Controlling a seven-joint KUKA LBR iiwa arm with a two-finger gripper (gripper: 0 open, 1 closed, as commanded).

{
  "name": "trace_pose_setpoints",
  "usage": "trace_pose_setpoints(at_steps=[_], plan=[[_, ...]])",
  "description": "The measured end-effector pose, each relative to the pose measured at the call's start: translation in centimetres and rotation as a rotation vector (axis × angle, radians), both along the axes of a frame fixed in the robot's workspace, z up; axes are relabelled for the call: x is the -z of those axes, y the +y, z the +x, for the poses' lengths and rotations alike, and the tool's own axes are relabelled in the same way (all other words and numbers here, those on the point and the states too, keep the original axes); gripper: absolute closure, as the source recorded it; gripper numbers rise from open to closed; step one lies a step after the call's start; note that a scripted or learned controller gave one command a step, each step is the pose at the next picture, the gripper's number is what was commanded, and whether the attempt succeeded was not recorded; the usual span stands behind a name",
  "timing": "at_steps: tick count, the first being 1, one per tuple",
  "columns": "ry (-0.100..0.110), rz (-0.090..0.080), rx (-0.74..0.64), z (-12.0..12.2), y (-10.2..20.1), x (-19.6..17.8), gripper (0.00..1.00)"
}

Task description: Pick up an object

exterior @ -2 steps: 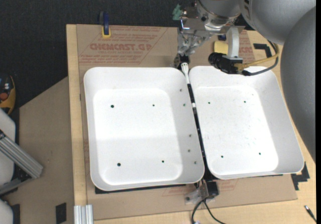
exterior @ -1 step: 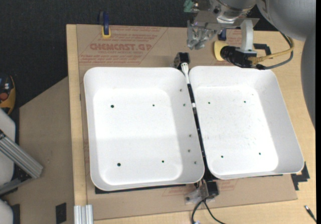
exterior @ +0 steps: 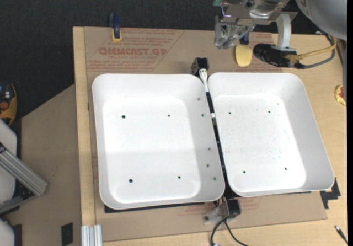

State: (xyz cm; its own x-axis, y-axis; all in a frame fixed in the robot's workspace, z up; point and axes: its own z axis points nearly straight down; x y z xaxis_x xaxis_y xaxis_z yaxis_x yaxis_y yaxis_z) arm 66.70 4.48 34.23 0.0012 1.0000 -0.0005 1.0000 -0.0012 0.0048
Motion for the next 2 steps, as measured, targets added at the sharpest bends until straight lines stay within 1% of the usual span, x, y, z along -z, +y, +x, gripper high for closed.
trace_pose_setpoints(at_steps=[1,2], plan=[[0.015,0.001,-0.005,-0.2,4.6,8.1,1.0],[0.007,0.0,0.002,-1.5,1.2,5.7,1.0]])
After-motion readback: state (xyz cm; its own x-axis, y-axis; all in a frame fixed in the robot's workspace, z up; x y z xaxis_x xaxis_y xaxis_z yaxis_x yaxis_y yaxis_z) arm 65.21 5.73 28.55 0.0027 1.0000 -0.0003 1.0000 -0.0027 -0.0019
